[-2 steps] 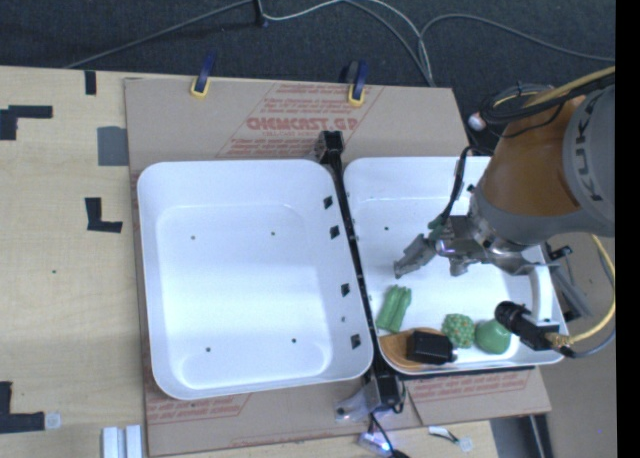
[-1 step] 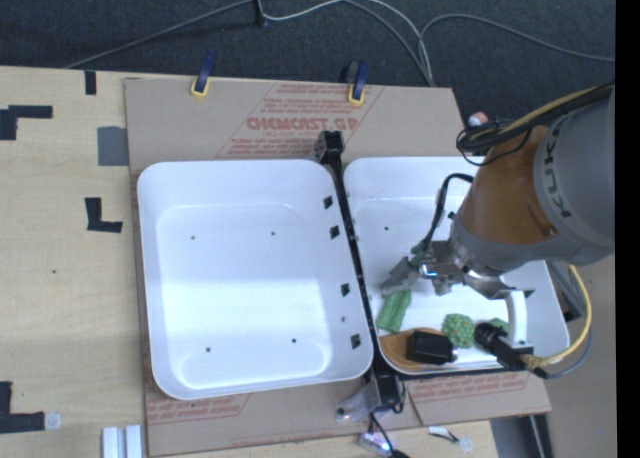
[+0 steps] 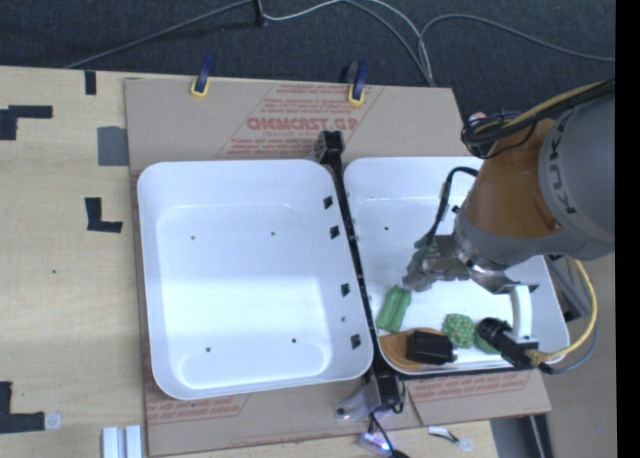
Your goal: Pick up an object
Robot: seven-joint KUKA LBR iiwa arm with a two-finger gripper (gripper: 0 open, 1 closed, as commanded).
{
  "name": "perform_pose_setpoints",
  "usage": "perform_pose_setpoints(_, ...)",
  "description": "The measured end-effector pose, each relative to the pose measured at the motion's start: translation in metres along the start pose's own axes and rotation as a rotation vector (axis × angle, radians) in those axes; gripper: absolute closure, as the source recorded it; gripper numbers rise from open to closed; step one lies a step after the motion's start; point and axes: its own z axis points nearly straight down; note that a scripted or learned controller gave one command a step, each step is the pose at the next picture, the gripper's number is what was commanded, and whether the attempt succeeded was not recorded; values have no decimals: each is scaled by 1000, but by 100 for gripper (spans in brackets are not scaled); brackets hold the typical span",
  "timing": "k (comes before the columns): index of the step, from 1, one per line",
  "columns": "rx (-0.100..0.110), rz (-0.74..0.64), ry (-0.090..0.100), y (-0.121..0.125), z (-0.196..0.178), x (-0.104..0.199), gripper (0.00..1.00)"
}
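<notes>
My gripper (image 3: 422, 274) hangs low over the middle of the right bin (image 3: 400, 178), under the grey and orange arm. Just below and left of it, a green ribbed cylinder (image 3: 393, 309) lies near the divider, apart from the gripper. A bumpy green ball (image 3: 458, 327) rests near the bin's front edge. Beside the ball, a black block (image 3: 430, 348) lies on a tan curved piece (image 3: 400, 348) in the front left corner. I see nothing held in the gripper.
The left bin (image 3: 240, 276) stands beside the right one, with a black divider strip (image 3: 343, 246) between them. Both sit on a cardboard sheet (image 3: 290, 116) clipped at its far edge. Cables run across the dark floor behind.
</notes>
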Motion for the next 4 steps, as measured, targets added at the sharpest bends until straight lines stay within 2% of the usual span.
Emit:
perform_pose_setpoints(2, -4, 1, -1, -2, -112, -4, 100)
perform_pose_setpoints(3, -1, -4, 0, 15, -115, 39, 100)
perform_pose_setpoints(4, 1, -4, 0, 28, -100, 87, 100)
